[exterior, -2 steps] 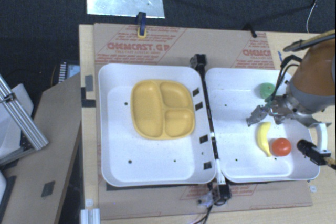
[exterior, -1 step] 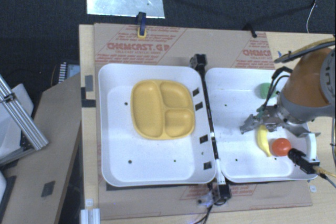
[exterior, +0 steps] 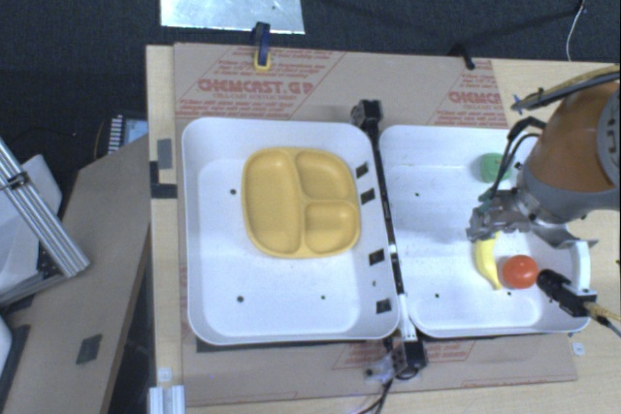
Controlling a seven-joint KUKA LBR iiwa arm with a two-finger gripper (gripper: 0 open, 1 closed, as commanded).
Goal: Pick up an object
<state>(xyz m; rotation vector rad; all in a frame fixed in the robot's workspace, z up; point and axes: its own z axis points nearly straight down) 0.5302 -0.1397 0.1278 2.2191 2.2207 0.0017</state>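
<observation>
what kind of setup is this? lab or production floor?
Most likely a research lab pick-and-place rig: two shallow white bins on a cardboard-covered bench, toy items such as a yellow divided plastic plate and a small yellow banana.

Two shallow white plastic bins side by side on the bench. The left bin (exterior: 209,305) holds a yellow three-compartment plastic tray (exterior: 296,202), roughly centred, shifted toward 12 o'clock. The right bin (exterior: 432,208) has everything at its 3 o'clock side: a small green object (exterior: 489,166) toward 1 o'clock, a yellow banana-shaped toy (exterior: 486,263) toward 4 o'clock, and a red-orange ball (exterior: 520,270) touching the banana on its 3 o'clock side. The grey two-finger gripper (exterior: 488,223) sits between green object and banana — just above the banana's 12 o'clock end.
</observation>
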